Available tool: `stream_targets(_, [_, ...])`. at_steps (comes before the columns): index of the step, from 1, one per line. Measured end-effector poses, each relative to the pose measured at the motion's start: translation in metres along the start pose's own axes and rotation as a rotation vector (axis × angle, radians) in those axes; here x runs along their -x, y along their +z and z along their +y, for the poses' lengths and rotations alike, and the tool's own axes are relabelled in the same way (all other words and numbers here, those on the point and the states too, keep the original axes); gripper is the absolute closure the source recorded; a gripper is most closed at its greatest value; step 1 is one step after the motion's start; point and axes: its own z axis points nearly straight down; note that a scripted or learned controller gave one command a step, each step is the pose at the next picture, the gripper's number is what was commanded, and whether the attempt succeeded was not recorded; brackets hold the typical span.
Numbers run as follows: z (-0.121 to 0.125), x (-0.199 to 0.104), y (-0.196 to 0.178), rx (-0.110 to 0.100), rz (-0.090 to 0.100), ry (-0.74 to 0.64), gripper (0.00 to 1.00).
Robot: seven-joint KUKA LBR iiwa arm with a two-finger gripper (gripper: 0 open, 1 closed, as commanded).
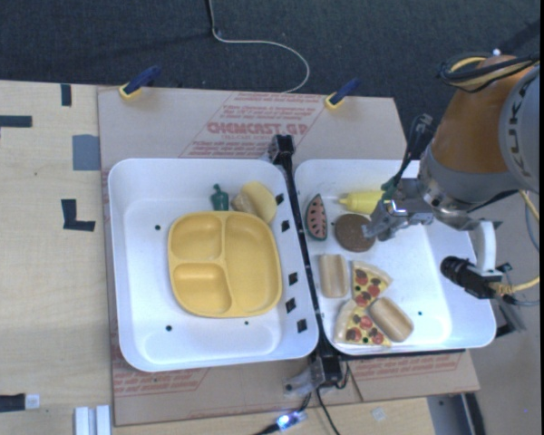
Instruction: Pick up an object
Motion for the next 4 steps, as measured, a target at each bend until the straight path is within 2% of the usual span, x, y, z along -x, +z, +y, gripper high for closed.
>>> stream_targets(1, [0.041, -0.019, 0.006, -0.002, 0.001, -0.002, 1.00])
stream_targets(2, [0.061, -0.018, 0.010, -0.003, 0.000, -0.001, 1.00])
stream_targets(3, [0.048, -0.010, -0.005, -0.003, 0.000, 0.001, 1.00])
stream_targets(4, [0.048, -0.017, 0.012, -0.005, -0.001, 0.001, 1.00])
